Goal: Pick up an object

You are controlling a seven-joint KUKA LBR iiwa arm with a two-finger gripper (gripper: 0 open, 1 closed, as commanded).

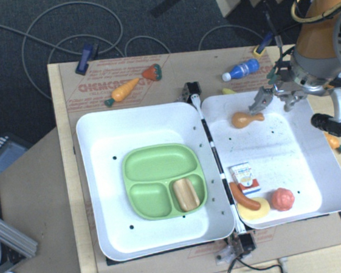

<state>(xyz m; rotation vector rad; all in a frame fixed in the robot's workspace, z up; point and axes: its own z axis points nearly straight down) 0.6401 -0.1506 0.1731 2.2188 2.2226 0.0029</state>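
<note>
Drumstick (245, 119), one of five toys in right bin (320, 164), lies beside spread, unladen end effector (274, 99)

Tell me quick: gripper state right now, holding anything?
Gripper: open, holding nothing, over the right bin beside the toy drumstick.

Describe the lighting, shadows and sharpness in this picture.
Camera view: even, soft light, no hard shadows; the white bins look bright, slightly washed out, with faint shading under the green tray. The arm at upper right is a little blurred, and so is the gripper beside the drumstick. Small items such as the carton are soft, their print unreadable.
</note>
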